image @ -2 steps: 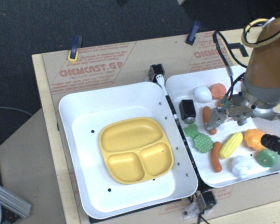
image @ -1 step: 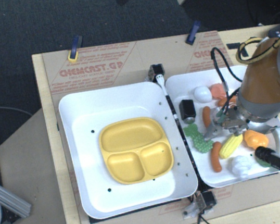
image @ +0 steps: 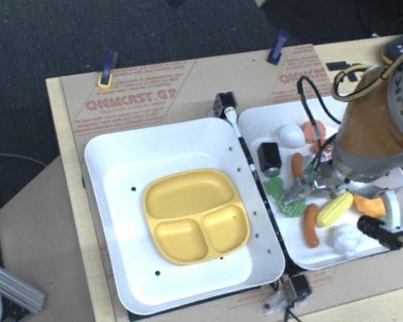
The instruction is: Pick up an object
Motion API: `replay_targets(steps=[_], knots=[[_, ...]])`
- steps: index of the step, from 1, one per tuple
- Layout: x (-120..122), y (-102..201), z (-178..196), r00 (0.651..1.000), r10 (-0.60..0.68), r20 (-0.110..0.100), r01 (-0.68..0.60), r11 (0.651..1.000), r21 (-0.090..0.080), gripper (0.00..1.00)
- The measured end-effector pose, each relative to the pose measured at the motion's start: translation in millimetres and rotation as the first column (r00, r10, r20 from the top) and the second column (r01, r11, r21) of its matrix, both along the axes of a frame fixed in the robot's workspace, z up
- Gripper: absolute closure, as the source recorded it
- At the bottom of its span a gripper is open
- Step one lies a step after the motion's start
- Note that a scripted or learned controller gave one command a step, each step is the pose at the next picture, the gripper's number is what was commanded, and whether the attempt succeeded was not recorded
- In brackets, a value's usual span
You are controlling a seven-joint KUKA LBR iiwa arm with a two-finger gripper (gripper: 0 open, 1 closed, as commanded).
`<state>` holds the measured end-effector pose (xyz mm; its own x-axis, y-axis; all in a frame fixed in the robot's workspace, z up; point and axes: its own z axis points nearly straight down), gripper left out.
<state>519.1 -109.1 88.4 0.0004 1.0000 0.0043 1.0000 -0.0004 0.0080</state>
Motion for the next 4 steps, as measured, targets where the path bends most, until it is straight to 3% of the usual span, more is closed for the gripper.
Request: replay_targets(steps=[1, 2, 3, 4], knots=[[3, -1, 14, 1.0, -0.001, 0.011, 0.001, 1.0, -0.003, 1.0], [8, 0, 77, 1.0, 0.002, -0.002, -0.002, 1.0, -0.006, 1.0], [9, 0, 131, 1.0, 0.002, 0.0, -0.002, 1.0, -0.006, 1.0], [-11, 54, 144, 1.0, 0.005, -0.01, -0.005, 1.0, -0.001, 1.0]])
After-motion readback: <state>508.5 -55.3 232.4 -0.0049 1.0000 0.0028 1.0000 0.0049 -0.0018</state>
